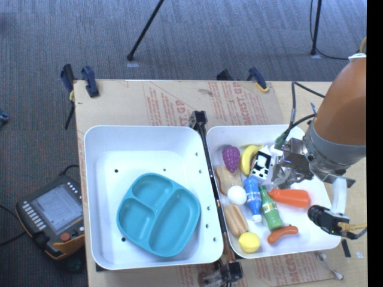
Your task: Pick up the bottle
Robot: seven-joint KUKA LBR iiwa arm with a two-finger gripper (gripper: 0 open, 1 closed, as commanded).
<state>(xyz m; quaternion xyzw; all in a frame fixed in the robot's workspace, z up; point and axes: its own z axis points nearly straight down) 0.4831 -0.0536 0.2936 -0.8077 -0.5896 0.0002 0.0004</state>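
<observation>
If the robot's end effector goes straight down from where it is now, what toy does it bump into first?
Probably the blue bottle or the orange carrot. The end effector hangs just above and between them in the right bin, but depth is hard to judge from this slanted view.

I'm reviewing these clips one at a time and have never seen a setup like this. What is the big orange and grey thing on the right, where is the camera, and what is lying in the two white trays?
The orange and grey shape is a robot arm reaching in from the right. Its gripper, the two-finger hand at its end, hangs over the right bin. The single camera is fixed above the bench, looking down at a slant.

The left bin holds a blue divided plate. The right bin holds toy food: a blue bottle and a green bottle side by side, a carrot, purple grapes, a banana, a white egg, a hot dog, a lemon, a sausage and a black and white carton.

I cannot tell whether the gripper holds anything.
</observation>
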